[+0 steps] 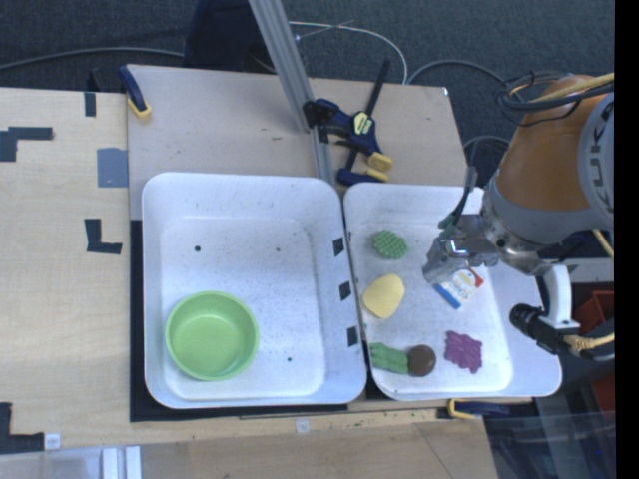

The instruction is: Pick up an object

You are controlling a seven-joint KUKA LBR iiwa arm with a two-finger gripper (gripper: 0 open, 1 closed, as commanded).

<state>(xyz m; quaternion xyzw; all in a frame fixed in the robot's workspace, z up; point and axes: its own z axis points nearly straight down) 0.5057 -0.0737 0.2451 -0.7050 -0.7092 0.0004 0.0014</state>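
1. The desk [60,218] carries two shallow white bins side by side: the left bin [240,193] and the right bin [419,203].
2. The left bin holds a green bowl [212,335], upright, in its near-left corner.
3. The right bin holds several objects. A green textured piece [389,244] lies near the far-left corner. A yellow rounded object [383,295] lies against the left wall, about midway along it.
4. A green block [388,357] and a brown ball [421,360] lie touching one another near the near-left corner. A purple piece [463,350] lies by the near edge, just right of the ball.
5. A white packet with red and blue markings [458,286] lies near the middle of the right bin, toward its right side.
6. The arm [549,168] reaches in over the right edge of the right bin. The end effector [446,259] sits directly over the far-left part of the white packet.
7. Whether the end effector is open or closed cannot be told, nor whether it touches the packet.
8. Blue and yellow clamps [354,138] sit on the desk beyond the far edge of the bins, beside a slanted metal rail [285,53].
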